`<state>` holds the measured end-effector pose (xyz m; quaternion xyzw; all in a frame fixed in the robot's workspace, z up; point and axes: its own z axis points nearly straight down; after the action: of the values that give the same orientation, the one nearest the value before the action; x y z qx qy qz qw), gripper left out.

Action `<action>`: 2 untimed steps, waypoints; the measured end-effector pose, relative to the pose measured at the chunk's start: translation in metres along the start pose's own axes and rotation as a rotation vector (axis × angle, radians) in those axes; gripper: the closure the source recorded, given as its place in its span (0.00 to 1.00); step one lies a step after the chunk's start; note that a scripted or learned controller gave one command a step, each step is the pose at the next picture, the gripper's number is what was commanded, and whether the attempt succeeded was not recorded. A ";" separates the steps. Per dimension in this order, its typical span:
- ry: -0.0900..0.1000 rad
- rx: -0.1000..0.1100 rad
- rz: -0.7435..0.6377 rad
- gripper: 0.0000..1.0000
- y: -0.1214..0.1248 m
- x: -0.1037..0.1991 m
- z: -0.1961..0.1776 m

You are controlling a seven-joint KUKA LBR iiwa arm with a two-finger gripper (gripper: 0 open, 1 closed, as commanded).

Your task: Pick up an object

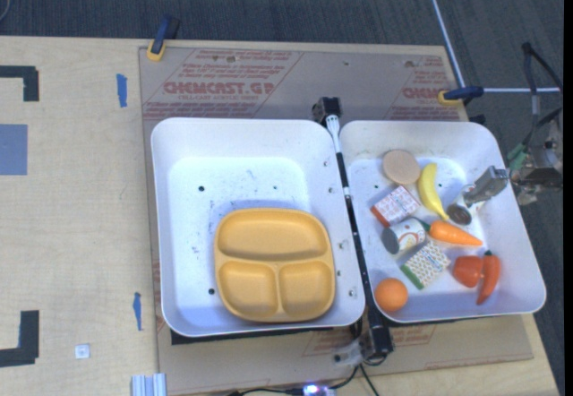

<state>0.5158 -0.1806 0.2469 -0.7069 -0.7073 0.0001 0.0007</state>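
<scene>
Nearest the camera, an orange (391,294) is sitting at the front of the right bin (524,287), just beside the divider between the two bins. Behind it a small patterned box (425,263) is lying tilted, with a little can (405,235) and a red-and-white carton (395,204) further back. To the right, a carrot (455,234) is lying across the middle, and a red pepper (466,271) is resting near the front right corner, touching a slim red-orange piece (489,277) leaning beside it. A banana (431,190) is curving upward toward the back, beside a round tan disc (401,167). The gripper (483,185) is reaching in over the right rim, hanging just right of the banana and above the carrot; whether it is spread or pressed together is impossible to tell, and nothing is visibly pinched. In the left bin (179,152), a yellow divided tray (274,262) is lying flat toward the front
</scene>
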 end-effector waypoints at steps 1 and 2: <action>0.004 0.002 -0.001 0.00 -0.019 -0.041 0.122; -0.002 -0.006 -0.001 0.00 0.034 0.028 0.161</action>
<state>0.5497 -0.1529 0.0859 -0.7065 -0.7077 -0.0016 -0.0021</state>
